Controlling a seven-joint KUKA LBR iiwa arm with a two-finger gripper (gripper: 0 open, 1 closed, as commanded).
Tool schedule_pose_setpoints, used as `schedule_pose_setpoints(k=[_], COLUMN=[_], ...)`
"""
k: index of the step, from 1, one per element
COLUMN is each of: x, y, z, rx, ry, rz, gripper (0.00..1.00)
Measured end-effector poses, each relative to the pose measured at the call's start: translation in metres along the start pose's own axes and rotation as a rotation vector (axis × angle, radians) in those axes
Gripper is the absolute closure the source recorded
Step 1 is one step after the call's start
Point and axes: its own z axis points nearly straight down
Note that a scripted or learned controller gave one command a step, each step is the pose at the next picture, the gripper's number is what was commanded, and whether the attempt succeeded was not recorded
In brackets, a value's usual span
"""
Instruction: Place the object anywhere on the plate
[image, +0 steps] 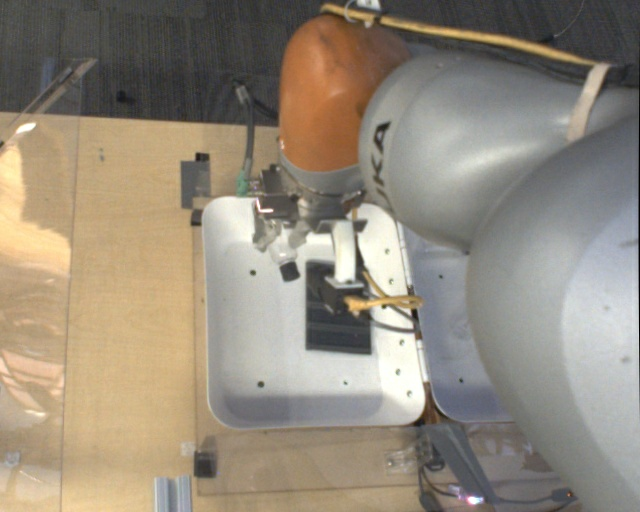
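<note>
Dark flat rectangular plate (338, 325) inside left white bin (240, 390)

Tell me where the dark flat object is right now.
The dark flat object lies in the left white bin, toward its right side, directly beneath the gripper.

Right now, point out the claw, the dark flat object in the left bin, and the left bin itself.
claw (318, 262): camera view, midway between its fingertips.
dark flat object (338, 328): camera view, middle of its top face.
left bin (245, 330): camera view, bare white floor left of the object.
</note>
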Motion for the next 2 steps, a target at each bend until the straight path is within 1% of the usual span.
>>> schedule_pose_setpoints(k=[1,2], x=[-0.022,-0.002], y=[0.065,0.076], z=[0.022,0.056], rx=[-0.001,-0.003], ry=[0.0,0.0], rz=[0.087,-0.594], gripper=[1.0,1.0])
